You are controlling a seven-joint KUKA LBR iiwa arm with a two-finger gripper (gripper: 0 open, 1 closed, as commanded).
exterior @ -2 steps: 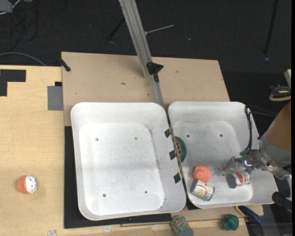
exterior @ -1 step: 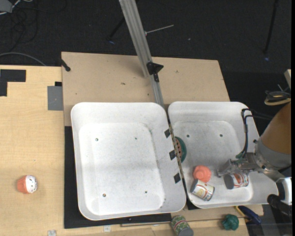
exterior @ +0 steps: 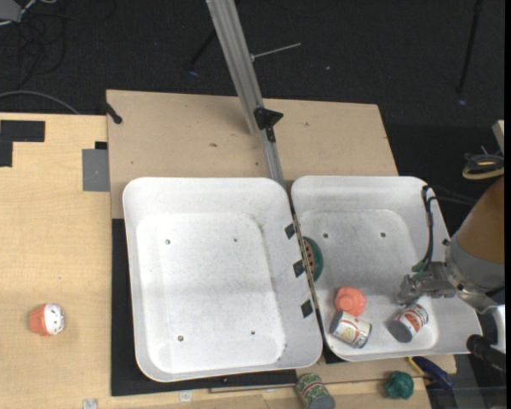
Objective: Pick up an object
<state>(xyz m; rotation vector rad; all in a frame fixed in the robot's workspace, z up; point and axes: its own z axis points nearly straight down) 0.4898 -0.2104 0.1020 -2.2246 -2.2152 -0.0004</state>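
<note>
Two things lie at the bottom edge, outside the bins: a small can [exterior: 312, 389] and a teal lump [exterior: 399, 385] to its right. Just above them sits the right bin [exterior: 358, 196], holding three items near its front wall: a coral-pink lump [exterior: 350, 300], a pale can [exterior: 351, 330] on its side touching the lump's lower edge, and a red-and-white can [exterior: 407, 322] tilted farther right. A dark green disc [exterior: 312, 259] rests against the bin's left wall. The arm [exterior: 484, 237] enters from the right, and its end effector [exterior: 416, 287] hangs just above the red-and-white can; whether it is open or closed cannot be told. The left bin [exterior: 153, 196] adjoins it. Far left on the bench [exterior: 34, 228] lies an orange-and-white ball [exterior: 47, 319].
</note>
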